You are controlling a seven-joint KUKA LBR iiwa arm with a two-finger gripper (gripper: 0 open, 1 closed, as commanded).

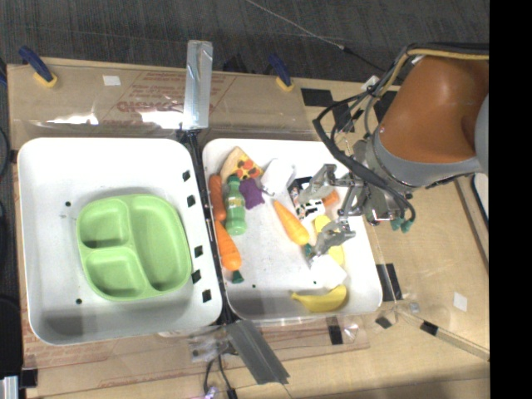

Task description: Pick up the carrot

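gripper point(326, 209) open over carrot point(291, 223), contact perhaps hidden

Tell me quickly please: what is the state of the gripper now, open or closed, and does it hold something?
Gripper: open, holding nothing; it hangs over the right bin, beside a carrot.

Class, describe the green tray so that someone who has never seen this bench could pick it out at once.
Two white bins sit side by side; take the left bin, away from the arm. The tray lies flat in its middle. It is pale green, rounded, and split into three compartments, while the toy foods, such as the carrot and banana, lie in the right bin.
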